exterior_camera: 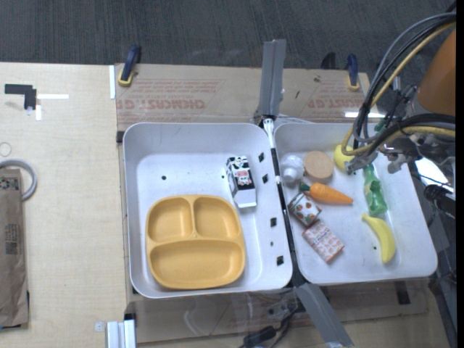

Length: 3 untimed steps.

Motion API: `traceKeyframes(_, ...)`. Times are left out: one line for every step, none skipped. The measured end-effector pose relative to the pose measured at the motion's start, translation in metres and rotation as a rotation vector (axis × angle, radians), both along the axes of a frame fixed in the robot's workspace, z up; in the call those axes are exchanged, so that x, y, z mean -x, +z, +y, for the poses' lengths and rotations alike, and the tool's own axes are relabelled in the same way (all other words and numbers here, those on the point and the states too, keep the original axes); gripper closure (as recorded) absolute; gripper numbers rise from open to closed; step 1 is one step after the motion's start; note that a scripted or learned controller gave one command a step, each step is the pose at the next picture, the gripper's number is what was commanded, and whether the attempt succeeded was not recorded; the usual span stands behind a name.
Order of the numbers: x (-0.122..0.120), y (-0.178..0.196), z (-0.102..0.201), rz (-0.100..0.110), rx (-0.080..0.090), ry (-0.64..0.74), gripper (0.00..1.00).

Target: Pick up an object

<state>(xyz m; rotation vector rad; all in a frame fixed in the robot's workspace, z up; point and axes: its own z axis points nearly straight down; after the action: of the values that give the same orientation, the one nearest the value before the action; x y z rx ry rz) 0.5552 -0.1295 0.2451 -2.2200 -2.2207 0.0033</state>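
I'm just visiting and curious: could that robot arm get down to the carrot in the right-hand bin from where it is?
Probably yes. The carrot lies flat with open floor above it, and the gripper hangs close by to its right. The round beige disc and small patterned box crowd its leafy end, though.

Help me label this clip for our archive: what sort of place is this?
Likely a robotics lab test bench: two white bins clamped side by side, toy food such as a carrot and banana, and cabled robot hardware at the right.
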Motion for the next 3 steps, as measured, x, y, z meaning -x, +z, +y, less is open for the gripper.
traceKeyframes(0.014,-0.153,-0.055,-0.004,0.001,0.140,0.00)
traceKeyframes(0.078,-0.154,-0.076,-0.001,-0.002,0.197,0.00)
traceKeyframes(0.078,-0.145,-0.077,-0.001,-0.001,0.194,1.00)
